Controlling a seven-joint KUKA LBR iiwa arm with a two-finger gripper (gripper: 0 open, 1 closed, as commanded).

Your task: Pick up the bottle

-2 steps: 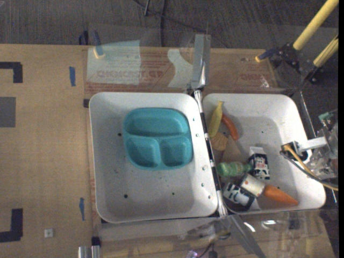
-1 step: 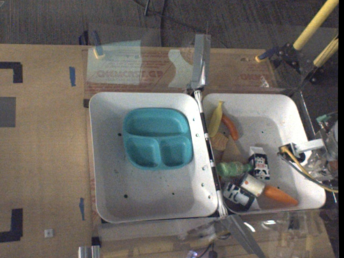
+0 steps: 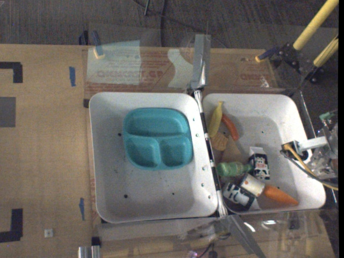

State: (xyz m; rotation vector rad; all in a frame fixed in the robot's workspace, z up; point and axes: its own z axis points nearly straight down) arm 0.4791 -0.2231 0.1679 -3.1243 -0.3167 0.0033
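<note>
Clutter worries us: the green bottle (image 3: 234, 169) lies flat by the right bin's (image 3: 279, 104) left wall, just beside the milk carton (image 3: 260, 165), so we may snag a neighbour. We cannot tell how wide our gripper (image 3: 325, 153) stands.

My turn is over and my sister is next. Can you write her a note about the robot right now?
Gripper: at the right white bin's right edge, apart from the green plastic bottle.
Bottle: lying on its side in that bin, near the wall shared with the left bin, beside a small white cow-print carton.
Done: nothing lifted yet.
Left: reach across, grip the bottle, lift.
</note>
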